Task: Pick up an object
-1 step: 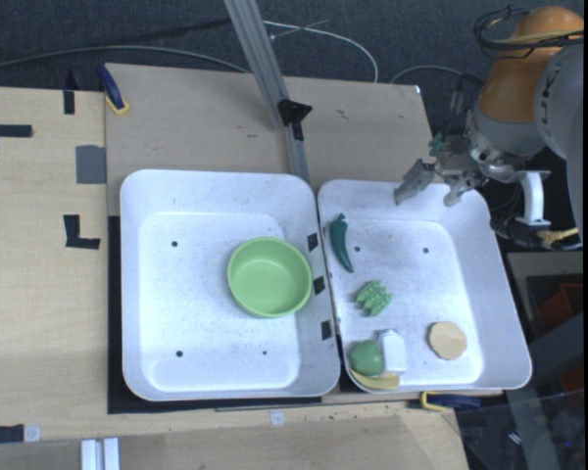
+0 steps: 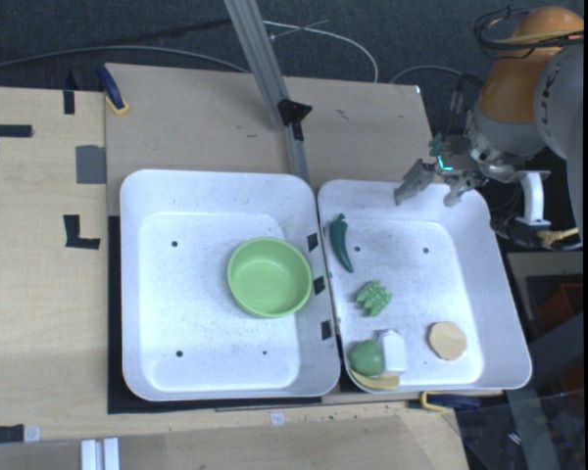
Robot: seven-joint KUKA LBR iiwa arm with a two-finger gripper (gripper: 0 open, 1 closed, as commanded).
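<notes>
Bins sit side by side on the bench (image 2: 206, 135) — I see a green bowl (image 2: 269, 277) left, small items right. Gripper (image 2: 433, 186) hovers over the right bin's (image 2: 500, 292) far rim, fingers spread, pinching nothing; corner pile overlaps — hard to separate.

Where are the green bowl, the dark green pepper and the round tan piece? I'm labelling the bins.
green bowl (image 2: 269, 277): camera view, on its inner floor, left bin.
dark green pepper (image 2: 341, 243): camera view, mid-body, right bin.
round tan piece (image 2: 448, 341): camera view, centre of its top face, right bin.

No text, label or number is legible anywhere here.
</notes>
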